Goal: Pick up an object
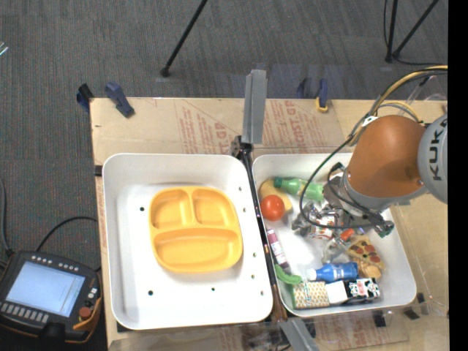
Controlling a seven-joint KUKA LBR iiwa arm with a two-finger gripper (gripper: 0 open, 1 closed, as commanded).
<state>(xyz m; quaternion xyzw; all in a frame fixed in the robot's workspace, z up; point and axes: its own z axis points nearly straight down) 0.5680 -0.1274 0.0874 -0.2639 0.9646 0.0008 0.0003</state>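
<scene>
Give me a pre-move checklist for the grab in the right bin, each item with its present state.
1. Gripper over the right white bin: ok.
2. Object seen between its fingers: cannot tell; clutter hides them.
3. Red tomato-like ball free of the arm: ok.
4. Blue-and-white bottle isolated for a clean grasp: not ok; it touches neighbouring packets.
5. Yellow divided plastic tray lies in the left white bin, apart from the arm: ok.

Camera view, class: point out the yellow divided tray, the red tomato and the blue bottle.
yellow divided tray (196, 229): camera view, on the ridge between its compartments.
red tomato (273, 208): camera view, on the middle of its round top.
blue bottle (338, 273): camera view, on the middle of its blue body.
</scene>
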